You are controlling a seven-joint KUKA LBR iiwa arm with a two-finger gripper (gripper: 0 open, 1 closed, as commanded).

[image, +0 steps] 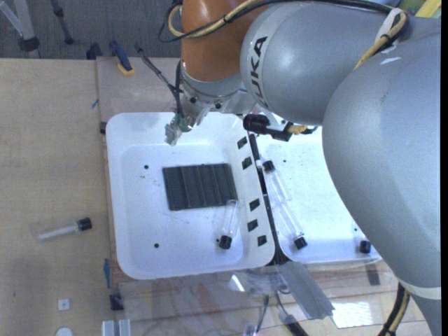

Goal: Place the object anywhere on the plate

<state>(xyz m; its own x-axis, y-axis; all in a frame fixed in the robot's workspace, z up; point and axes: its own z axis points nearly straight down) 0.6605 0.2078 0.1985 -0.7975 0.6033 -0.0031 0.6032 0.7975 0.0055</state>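
The single camera sits fixed above the bench (42,152) and looks down at a slant, so the bench's far edge runs near the top of the picture and the near edge falls at the bottom. The left bin (133,208) lies whole near the middle of the view. The right bin (322,208) is partly covered by the KUKA arm (336,82), which enters from the right and passes close under the lens, looming large. Beyond the bench, a strip of grey floor (84,12) shows along the top.

Bench (42,152) bearing two white bins (126,208), a tube (63,229).
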